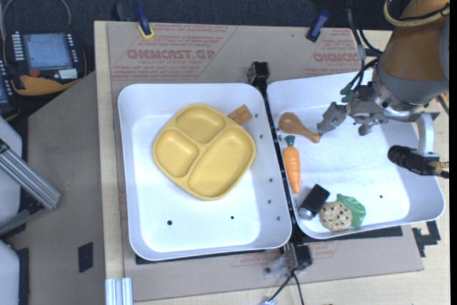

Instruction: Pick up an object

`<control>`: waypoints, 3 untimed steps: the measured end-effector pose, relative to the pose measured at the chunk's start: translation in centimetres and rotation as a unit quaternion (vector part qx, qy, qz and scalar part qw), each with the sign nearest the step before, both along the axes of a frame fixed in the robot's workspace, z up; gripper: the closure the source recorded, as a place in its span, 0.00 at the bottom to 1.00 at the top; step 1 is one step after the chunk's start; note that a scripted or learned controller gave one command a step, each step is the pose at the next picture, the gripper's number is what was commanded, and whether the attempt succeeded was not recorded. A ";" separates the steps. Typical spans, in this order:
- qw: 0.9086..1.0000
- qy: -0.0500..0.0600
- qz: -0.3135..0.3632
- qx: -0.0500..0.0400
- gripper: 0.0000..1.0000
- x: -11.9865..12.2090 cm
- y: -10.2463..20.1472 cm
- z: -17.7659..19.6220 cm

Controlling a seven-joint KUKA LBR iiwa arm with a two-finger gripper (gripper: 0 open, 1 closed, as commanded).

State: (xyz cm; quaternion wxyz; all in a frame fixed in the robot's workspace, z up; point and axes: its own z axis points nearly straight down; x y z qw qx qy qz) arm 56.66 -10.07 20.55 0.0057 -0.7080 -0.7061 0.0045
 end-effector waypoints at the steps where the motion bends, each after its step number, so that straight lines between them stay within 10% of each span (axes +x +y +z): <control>1: 1.000 -0.007 0.001 -0.001 0.00 0.3 0.0 0.7; 3: 1.000 -0.005 0.001 0.000 0.00 -0.1 0.1 -9.7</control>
